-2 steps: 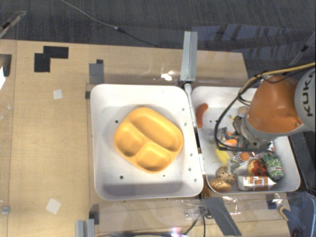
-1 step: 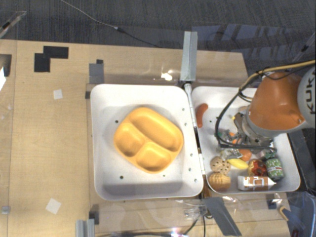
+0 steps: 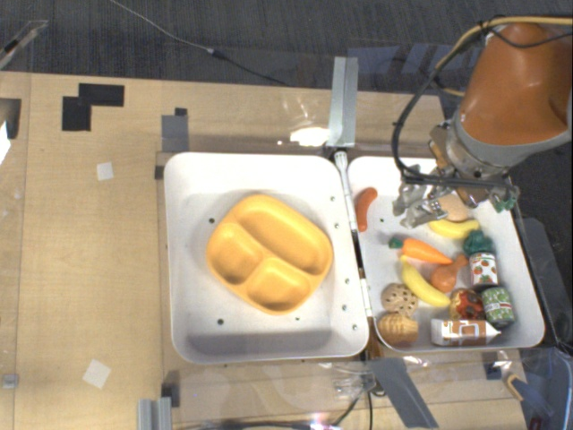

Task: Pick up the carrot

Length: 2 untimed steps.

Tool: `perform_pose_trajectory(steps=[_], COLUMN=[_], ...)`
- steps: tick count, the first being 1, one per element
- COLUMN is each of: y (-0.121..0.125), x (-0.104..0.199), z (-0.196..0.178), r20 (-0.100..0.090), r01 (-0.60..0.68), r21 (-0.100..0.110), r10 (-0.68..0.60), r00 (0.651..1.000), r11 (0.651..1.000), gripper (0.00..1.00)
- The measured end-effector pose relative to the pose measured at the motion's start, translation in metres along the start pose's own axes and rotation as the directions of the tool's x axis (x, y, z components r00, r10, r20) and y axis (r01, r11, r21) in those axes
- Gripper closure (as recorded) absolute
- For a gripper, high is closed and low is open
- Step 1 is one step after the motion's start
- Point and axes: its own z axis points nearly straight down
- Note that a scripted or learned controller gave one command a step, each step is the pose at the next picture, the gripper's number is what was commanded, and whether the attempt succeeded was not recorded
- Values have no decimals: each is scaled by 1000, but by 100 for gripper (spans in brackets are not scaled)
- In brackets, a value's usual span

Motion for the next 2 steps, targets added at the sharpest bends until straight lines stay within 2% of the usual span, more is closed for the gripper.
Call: perform_pose_trajectory(steps=[1, 2], y=[-71, -69], x=[-6, -8], z=[7, 7], r20=[-11, -9], r01=[84, 87], r21=[-4, -4], r10=[-84, -87], r00=[996, 996], r11=[996, 996], gripper=[100, 0])
